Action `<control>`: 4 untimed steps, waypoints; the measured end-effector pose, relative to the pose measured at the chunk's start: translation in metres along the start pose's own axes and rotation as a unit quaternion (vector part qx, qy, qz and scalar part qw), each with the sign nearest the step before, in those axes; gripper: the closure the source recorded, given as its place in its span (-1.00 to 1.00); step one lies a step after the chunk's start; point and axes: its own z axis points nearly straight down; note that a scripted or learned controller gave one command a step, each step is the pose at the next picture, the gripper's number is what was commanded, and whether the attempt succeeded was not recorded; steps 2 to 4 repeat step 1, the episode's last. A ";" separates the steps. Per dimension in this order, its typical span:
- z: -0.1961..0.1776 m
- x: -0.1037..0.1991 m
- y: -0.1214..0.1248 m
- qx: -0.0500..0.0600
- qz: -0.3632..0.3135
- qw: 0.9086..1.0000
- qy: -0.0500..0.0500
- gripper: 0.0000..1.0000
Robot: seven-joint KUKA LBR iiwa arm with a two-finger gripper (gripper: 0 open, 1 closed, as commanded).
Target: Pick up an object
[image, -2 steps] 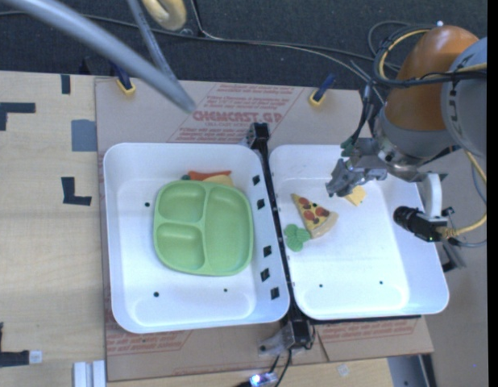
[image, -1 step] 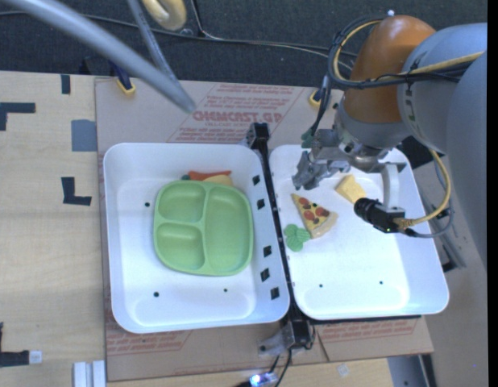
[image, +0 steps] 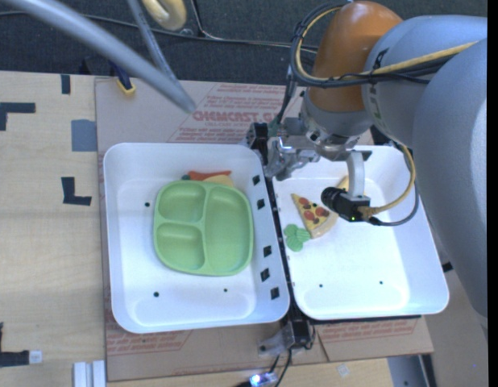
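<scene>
Hovering over the right bin (image: pixel 410 297) near its upper left corner, the gripper (image: pixel 291 164) (finger opening impossible to tell) would do well to descend squarely over the pizza slice (image: pixel 313 214) lying just below it, avoiding the divider.

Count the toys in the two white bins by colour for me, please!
Green: 2, the divided plate in the left bin and a small green piece in the right bin.
Orange and red: 1, something peeking out behind the plate.
Yellow with red dots: 1, the pizza slice.
Total: 4
</scene>
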 end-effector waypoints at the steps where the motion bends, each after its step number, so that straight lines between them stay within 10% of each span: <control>1: 0.013 0.055 0.026 0.000 0.000 1.000 -0.001 1.00; 4: 0.013 0.055 0.026 0.000 0.000 1.000 -0.001 1.00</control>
